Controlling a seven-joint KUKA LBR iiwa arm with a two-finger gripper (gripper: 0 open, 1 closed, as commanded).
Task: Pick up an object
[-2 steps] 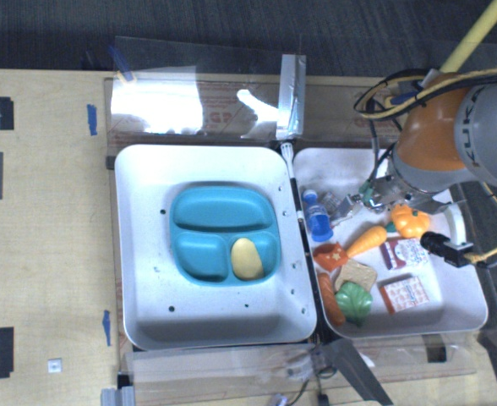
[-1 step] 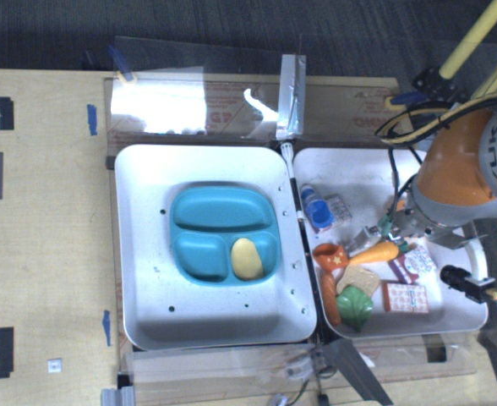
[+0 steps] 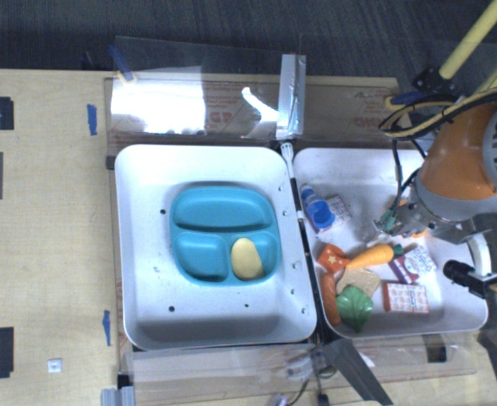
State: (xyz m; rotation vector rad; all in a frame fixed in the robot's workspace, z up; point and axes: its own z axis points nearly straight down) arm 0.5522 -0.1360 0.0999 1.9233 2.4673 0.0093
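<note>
Right bin [image 3: 451,318], near edge:
- A green, lumpy toy vegetable [image 3: 355,306] lies just beside an orange-red piece [image 3: 328,298], which lies along the bin's left wall.
- A red-and-white packet [image 3: 406,297] lies flat to the right of the green vegetable.
- A tan, square-cornered piece [image 3: 360,279] lies just behind the green vegetable, touching it.

Right bin, middle:
- An orange carrot [image 3: 369,256] lies on its side, long and tapered, slanting up to the right. Its thick end is at the left, against a red piece [image 3: 331,255].
- A white packet with purple print [image 3: 418,261] lies just right of the carrot's thin end.
- The gripper [image 3: 398,224] is low over the bin, directly behind the carrot's thin end and very close to it. Whether it is wide or closed cannot be told, and nothing is seen in its grasp. The arm's orange band [image 3: 458,161] is above it, toward the right.

Right bin, far part:
- A small blue bottle [image 3: 319,215] lies near the left wall, with a white wrapper [image 3: 339,205] beside it.

Left bin [image 3: 147,311]:
- A blue divided tray [image 3: 223,210] lies at the centre.
- A pale yellow, egg-shaped item [image 3: 247,258] lies in the tray's near right compartment.

Far side of the bench [image 3: 37,227]:
- A clear plastic sheet [image 3: 189,100] stands behind the left bin.
</note>
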